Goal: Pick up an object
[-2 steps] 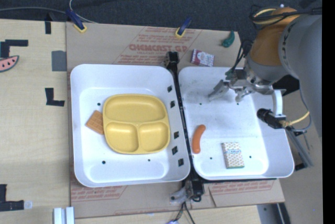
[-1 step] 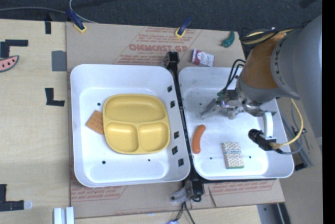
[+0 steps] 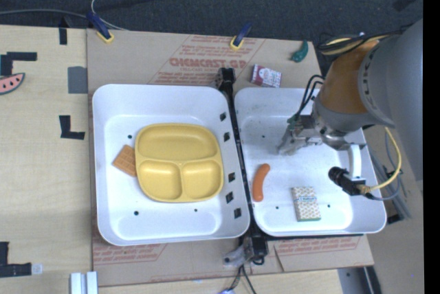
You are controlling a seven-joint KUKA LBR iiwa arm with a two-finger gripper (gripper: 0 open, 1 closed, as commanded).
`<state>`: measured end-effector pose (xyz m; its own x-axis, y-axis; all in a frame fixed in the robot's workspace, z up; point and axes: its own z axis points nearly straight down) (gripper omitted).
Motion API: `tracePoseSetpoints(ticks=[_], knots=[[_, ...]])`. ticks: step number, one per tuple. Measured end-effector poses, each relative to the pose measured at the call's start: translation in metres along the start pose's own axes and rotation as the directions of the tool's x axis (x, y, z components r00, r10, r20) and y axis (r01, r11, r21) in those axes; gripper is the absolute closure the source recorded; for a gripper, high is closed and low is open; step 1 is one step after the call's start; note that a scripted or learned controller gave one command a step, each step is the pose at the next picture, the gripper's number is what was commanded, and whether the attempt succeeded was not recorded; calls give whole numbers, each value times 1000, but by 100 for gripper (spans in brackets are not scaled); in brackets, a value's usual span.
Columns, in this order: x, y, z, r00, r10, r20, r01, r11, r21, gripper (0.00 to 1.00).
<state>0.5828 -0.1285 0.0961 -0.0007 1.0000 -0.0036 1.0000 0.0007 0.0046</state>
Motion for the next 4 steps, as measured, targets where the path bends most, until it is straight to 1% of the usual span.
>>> tracePoseSetpoints(ticks=[1, 2, 3, 4], knots=[[0, 0, 0, 1000, 0, 0, 0, 1000, 0, 0], [1, 0, -9, 1000, -1, -1, 1, 1000, 1, 100], [1, 0, -9, 1000, -1, -1, 1, 1000, 1, 0], [2, 0, -18, 1000, -3, -3, 3, 1000, 2, 100]])
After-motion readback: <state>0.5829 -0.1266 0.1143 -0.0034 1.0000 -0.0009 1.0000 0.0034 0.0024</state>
